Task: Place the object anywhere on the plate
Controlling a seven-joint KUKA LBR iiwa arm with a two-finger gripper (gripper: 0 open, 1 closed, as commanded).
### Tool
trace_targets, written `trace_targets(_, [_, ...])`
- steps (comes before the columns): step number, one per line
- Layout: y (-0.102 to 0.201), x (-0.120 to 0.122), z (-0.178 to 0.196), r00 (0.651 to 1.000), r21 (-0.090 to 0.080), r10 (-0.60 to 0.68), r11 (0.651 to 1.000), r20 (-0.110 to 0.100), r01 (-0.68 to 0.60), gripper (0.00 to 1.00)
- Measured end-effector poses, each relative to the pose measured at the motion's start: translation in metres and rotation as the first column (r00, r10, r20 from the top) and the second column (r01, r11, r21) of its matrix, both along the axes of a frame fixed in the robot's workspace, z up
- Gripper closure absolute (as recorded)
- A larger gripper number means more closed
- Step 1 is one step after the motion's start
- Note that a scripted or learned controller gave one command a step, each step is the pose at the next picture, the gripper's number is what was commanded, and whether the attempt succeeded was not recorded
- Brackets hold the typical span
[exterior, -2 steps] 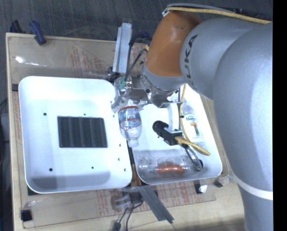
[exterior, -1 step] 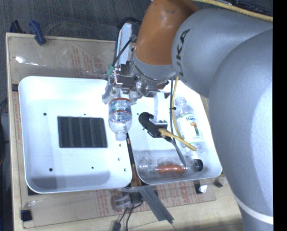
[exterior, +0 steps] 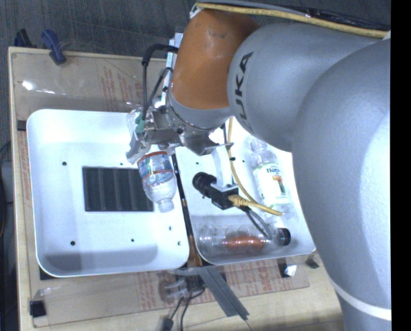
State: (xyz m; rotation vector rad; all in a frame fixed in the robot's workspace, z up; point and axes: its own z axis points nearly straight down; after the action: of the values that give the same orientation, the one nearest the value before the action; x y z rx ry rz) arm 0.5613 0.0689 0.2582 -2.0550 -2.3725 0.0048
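A: The tool (exterior: 147, 142) is closed on a clear water bottle (exterior: 157, 176), pinching its upper end so the bottle hangs with its cap toward 6 o'clock. Why hold it that way?

B: Probably because an end grip leaves the body free below the fingers, so the bottle can go down before the fingers meet anything. That is a guess from the pose.

A: From the far left, then: a blue clamp (exterior: 54, 47) sits at the 11 o'clock corner of the desk (exterior: 88, 71), apparently pinning the clear sheet over the board.

B: Next comes the left bin (exterior: 54, 136), with a dark ribbed plate (exterior: 112, 188) lying flat near its middle. Centred like that, it leaves the arm room on every side.

A: And the bottle against the plate?

B: It hangs at the plate's 3 o'clock edge and overlaps that edge in the view. Whether it touches cannot be told from above. It is not released, so the task looks nearly done: a small shift toward 9 o'clock and a release remain.

A: Right of the divide?

B: The right bin (exterior: 261, 258) holds a labelled bottle (exterior: 271, 178) toward 2 o'clock and a clear bottle with something reddish inside (exterior: 236, 240) lying along its 6 o'clock wall. Both are well apart from the plate.
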Motion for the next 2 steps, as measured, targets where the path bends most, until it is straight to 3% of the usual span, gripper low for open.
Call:
trace_targets(1, [-0.021, 0.000, -0.068, 1.000, -0.001, 0.008, 1.000, -0.001, -0.008, 1.00])
trace_targets(2, [-0.021, 0.019, -0.018, 0.951, -0.001, 0.310, 0.951, 0.004, -0.310, 1.00])
